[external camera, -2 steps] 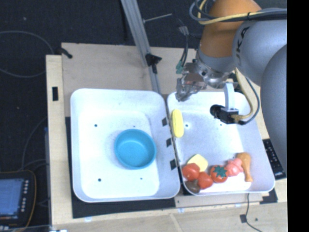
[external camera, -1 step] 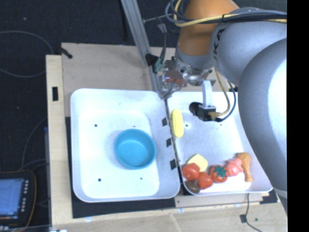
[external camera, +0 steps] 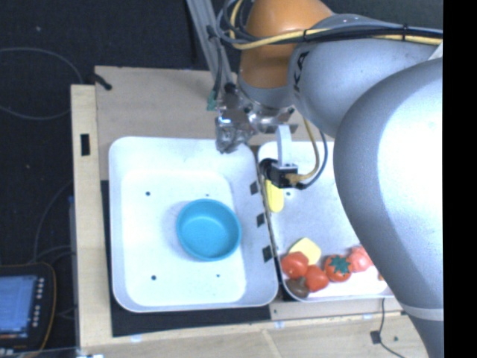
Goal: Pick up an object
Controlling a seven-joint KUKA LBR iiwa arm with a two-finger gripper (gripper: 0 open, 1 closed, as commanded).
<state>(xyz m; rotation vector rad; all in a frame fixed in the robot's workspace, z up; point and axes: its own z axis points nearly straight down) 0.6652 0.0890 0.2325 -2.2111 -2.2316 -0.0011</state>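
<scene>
A blue bowl point(external camera: 209, 230) sits upright in the middle of the left bin point(external camera: 134, 200). In the right bin point(external camera: 313, 207), a small yellow piece point(external camera: 274, 198) lies against the dividing wall. At that bin's near end several toy foods are clustered: a yellow wedge point(external camera: 305, 249), two red tomatoes point(external camera: 295, 264), a red fruit with a green top point(external camera: 339, 268) and a pink piece point(external camera: 361, 258). My gripper point(external camera: 226, 137) hangs over the far rim of the left bin, well beyond the bowl. I see nothing held in it.
The bulky grey arm point(external camera: 387, 125) covers much of the right bin. A black cable plug point(external camera: 282, 173) dangles just above the yellow piece. A wooden bench edge point(external camera: 86, 200) borders the bins, and a tablet point(external camera: 22, 304) lies at the lower left.
</scene>
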